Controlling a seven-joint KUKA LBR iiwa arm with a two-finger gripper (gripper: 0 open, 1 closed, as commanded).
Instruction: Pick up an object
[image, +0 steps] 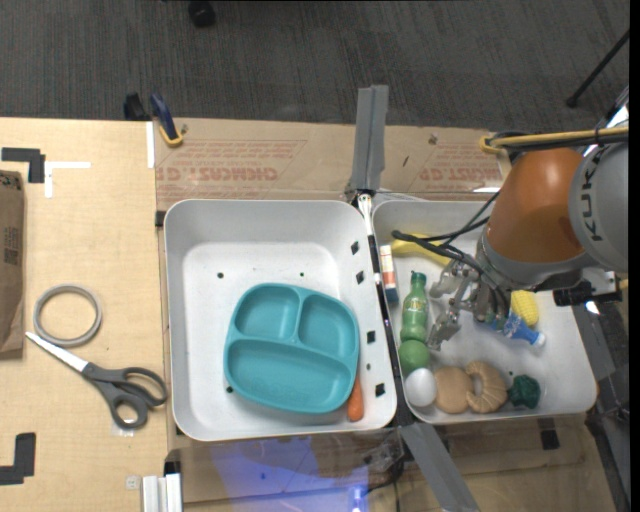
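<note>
Low inside the right bin (570, 395), near its middle: the gripper (452, 308), slung under the grey wrist with the orange band (535, 205) above it. Cannot tell how wide it stands; nothing visibly held in it. Just to its left, close by or touching, a green bottle-shaped toy (414, 305) lying lengthwise, with a round green fruit (413, 353) below that and a white egg (421, 386) lower still. Along the same bin's near wall, left to right: a tan bread piece (452, 389), a tan ringed bun (488, 386), a dark green broccoli (523, 390). Just right of the gripper, a yellow corn cob (525, 305) and a blue-and-white piece (520, 331) touching it. Toward the far wall, a yellow strip (412, 245), partly under black cables. On the rims between the bins, a red-and-white marker (386, 276). In the left bin (200, 240), a teal divided plate (293, 348) with an orange carrot (355, 403) beside its near right edge. Out on the bench at left, well apart from both bins: a roll of tape (67, 313), grey-handled scissors (108, 379), a brown paper bag (10, 262) at the edge.
</note>
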